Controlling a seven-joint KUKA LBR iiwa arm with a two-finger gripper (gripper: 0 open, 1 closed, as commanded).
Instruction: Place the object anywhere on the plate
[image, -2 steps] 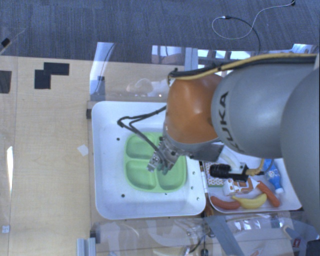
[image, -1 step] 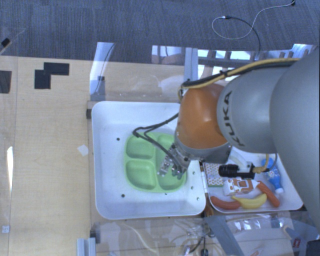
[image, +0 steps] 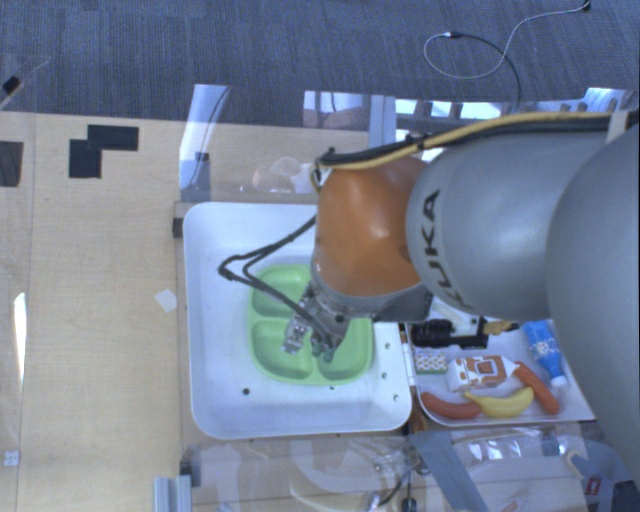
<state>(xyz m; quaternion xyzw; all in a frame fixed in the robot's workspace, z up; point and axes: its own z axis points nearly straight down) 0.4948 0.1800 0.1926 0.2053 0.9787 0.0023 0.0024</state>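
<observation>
In the near right bin (image: 575, 412), a banana (image: 503, 403) lies among other toy foods. In the left bin (image: 215, 330), the pincer (image: 308, 340) hangs over the green plate (image: 268, 352); whether it is spread cannot be told. Bare white floor rings the plate.

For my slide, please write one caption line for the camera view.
KUKA arm's gripper poised over the green plate in the left white bin; toy foods lie in the right bin.
</observation>
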